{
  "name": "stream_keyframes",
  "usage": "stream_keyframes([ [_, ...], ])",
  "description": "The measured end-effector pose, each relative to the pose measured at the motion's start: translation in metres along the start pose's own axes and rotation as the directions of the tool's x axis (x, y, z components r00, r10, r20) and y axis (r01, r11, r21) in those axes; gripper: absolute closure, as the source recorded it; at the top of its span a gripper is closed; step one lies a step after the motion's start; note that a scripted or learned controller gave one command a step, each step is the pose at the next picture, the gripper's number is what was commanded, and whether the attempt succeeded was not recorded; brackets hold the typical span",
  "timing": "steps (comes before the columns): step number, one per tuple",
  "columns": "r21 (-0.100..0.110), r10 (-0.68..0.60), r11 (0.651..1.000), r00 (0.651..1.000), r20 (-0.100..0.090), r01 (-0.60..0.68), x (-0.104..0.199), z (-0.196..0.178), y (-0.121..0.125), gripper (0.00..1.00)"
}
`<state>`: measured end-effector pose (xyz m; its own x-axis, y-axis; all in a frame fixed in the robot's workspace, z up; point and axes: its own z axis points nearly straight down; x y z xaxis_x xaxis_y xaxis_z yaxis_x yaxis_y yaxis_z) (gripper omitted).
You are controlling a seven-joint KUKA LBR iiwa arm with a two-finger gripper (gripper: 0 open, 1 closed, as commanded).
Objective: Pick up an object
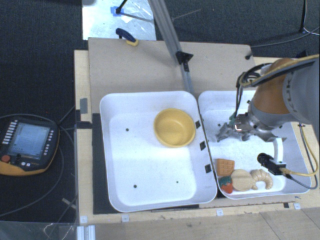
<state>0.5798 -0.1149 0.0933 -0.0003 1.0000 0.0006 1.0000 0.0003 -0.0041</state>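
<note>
You see the gripper (223,132) low over the right bin (212,104), fingers spread and holding nothing, so the pick is not yet made; the toy foods (243,176) lie untouched.

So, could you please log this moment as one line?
hand over right bin | bowl in left bin | nothing held

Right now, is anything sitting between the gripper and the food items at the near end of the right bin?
Nothing visible does. The gripper hangs over bare floor in the right bin, and the waffle piece, bun and croissant lie nearer the front rim with open white floor between. The yellow bowl sits apart in the left bin.
</note>
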Motion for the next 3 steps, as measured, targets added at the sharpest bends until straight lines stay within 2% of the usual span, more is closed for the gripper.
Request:
stream_keyframes([
  [1, -0.005, 0.0, 1.0, 1.0, 0.001, 0.0, 0.0, 0.003, 0.0, 0.0],
  [2, -0.006, 0.001, 1.0, 1.0, 0.001, -0.001, 0.0, -0.008, 0.001, 1.0],
  [3, -0.008, -0.001, 1.0, 1.0, 0.001, 0.001, 0.004, -0.051, 0.0, 1.0],
])
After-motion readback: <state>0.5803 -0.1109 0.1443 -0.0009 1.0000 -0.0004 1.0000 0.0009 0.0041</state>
